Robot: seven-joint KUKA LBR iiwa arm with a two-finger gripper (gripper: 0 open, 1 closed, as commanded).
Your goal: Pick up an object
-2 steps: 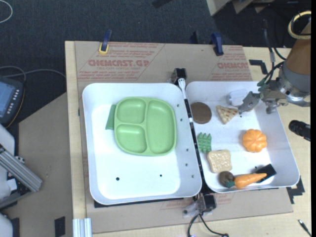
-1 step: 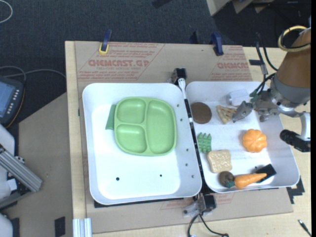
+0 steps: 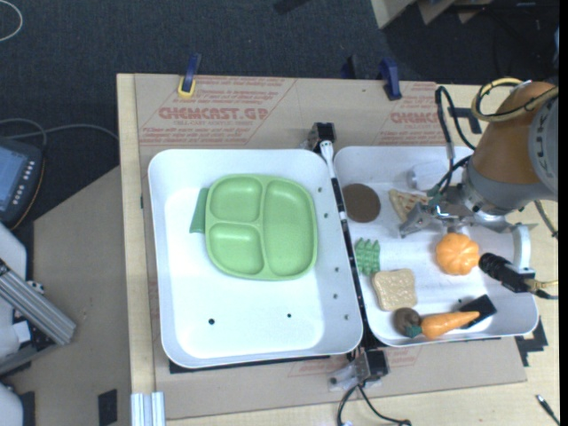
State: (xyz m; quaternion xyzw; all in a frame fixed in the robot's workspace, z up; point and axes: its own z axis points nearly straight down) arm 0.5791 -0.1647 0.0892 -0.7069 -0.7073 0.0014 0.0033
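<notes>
Grey arm: the grey KUKA arm with an orange band point(image 3: 513, 145) reaches in from the right, over the far half of the right white bin point(image 3: 373, 162).
Jaws: the metal jaws point(image 3: 429, 213) sit low at the arm's tip, pointing left; slender fingers appear slightly parted, but whether released or clenched, cannot tell. Nothing visible between them.
Nearest candidate: the pale tan wedge-shaped piece point(image 3: 407, 202) lies just left of the jaws, touching or nearly so; contact unresolved.
Second candidate: the small round orange pumpkin-shaped toy point(image 3: 457, 254) lies just near-side of the jaws, close to the wrist.
Other contents, right bin: round brown disc point(image 3: 361, 202) further left; green ridged piece point(image 3: 367, 256); beige bread-slice toy point(image 3: 395, 287); orange carrot-shaped toy point(image 3: 444, 323), long axis running left-right along the near wall.
Left bin: light green divided plastic plate point(image 3: 262, 226) in the left white bin point(image 3: 177, 309), well apart from the jaws.
Judgement: wedge is the likeliest target; a short leftward move would cover it.
Hidden: fingertips blur into cables and wedge; wrist covers the bin's far right corner.
</notes>
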